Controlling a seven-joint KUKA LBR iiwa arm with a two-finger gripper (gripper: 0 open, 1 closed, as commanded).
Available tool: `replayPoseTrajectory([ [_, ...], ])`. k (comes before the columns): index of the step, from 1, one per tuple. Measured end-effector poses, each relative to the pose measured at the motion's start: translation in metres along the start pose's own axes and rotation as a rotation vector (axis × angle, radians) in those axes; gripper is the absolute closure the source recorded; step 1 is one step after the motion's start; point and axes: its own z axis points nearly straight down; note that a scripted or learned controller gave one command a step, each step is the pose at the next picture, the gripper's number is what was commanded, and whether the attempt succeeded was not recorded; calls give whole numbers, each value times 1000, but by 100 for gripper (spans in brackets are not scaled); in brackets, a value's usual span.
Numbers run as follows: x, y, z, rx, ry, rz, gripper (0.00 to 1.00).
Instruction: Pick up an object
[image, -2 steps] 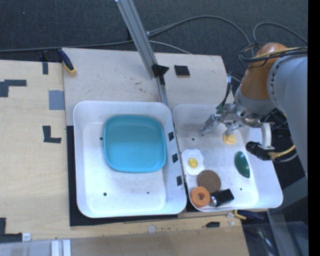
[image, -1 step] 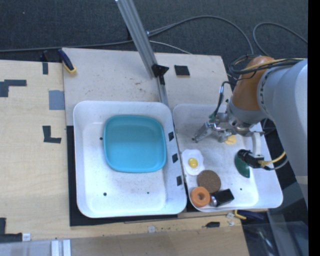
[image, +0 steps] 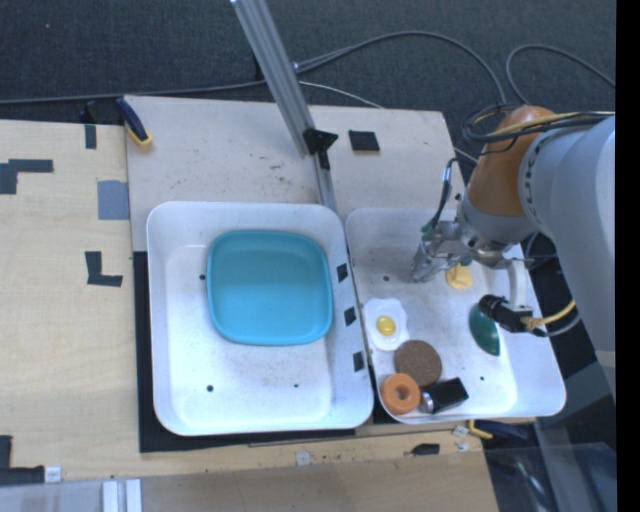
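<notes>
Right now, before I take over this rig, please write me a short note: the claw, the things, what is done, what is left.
Claw: low in the right bin, near its back; its state cannot be told and no object is seen in it.
Right bin: yellow piece beside the claw, green item, fried egg toy, brown disc, orange ring, black item.
Left bin: blue plate.
Done: no pick is visible.
Left: grasp one object and lift it.

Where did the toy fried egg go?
The fried egg lies in the right bin, near its left wall, just above the brown cookie and orange donut.
</notes>
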Motion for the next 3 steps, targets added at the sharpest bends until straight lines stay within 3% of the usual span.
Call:
replayPoseTrajectory([
  [3, 11, -3, -146, -2, 1, 0, 100],
])
